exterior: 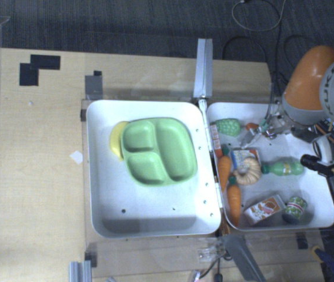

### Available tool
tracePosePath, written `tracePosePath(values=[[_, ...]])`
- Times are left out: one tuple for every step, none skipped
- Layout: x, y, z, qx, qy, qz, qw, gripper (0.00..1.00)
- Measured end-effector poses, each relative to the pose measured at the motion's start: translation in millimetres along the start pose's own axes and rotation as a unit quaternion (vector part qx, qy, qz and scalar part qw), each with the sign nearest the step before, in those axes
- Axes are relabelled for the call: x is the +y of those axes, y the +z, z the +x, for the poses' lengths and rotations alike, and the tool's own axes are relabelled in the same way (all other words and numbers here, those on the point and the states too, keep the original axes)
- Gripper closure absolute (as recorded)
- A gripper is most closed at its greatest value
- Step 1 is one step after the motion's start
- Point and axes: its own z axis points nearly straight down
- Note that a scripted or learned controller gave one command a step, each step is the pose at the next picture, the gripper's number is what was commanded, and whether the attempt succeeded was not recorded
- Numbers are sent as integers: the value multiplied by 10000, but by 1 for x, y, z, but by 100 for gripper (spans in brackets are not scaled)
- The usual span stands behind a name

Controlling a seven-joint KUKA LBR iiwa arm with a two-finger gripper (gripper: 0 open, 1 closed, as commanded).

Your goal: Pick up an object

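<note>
Carrots (229,187), smooth orange tapers, beside round ridged bread (250,170), glossy bottle (284,168)

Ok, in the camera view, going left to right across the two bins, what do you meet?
Yellow object tucked under the tray's left edge → green divided tray → carrot → green bottle → gripper sits above the right bin's far side, near the bottle's span.

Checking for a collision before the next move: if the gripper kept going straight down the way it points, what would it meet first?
Probably bare floor of the right bin, near the green studded toy. The gripper hangs there, though depth is unclear.
</note>
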Motion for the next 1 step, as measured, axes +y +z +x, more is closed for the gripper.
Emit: tracePosePath(values=[[3, -13, 0, -17, -3, -42, 10000, 100]])
